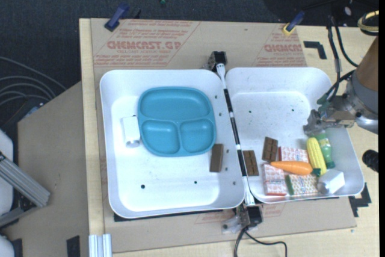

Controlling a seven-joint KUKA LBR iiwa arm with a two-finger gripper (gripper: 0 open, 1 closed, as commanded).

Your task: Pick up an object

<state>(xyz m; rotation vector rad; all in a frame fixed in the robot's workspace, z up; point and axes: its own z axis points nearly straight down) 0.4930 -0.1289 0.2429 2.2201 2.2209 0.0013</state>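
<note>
A brown bench (pixel 180 39) stands on a dark carpet and bears two white bins side by side. The gripper (pixel 322 120) hangs over the right bin (pixel 271 93), near its rim at 3 o'clock (the grey arm (pixel 367 87) comes in from that side). I cannot tell how far its fingers are apart, and nothing is seen between them. Just at 6 o'clock from the gripper lies a yellow corn (pixel 316 153), with a green piece (pixel 326 149) beside it. At 8 o'clock from the corn lies a carrot (pixel 291 167), resting across a red-white box (pixel 289 180). A brown bar (pixel 270 148) lies at 10 o'clock from the carrot, and a second bar (pixel 249 162) near the divider. A small white block (pixel 334 180) sits in the corner at 5 o'clock. In the left bin (pixel 114 147) there is a blue tray (pixel 176 120), a white card (pixel 130 130) at its 9 o'clock, and a third bar (pixel 216 157) at its 4 o'clock.
</note>
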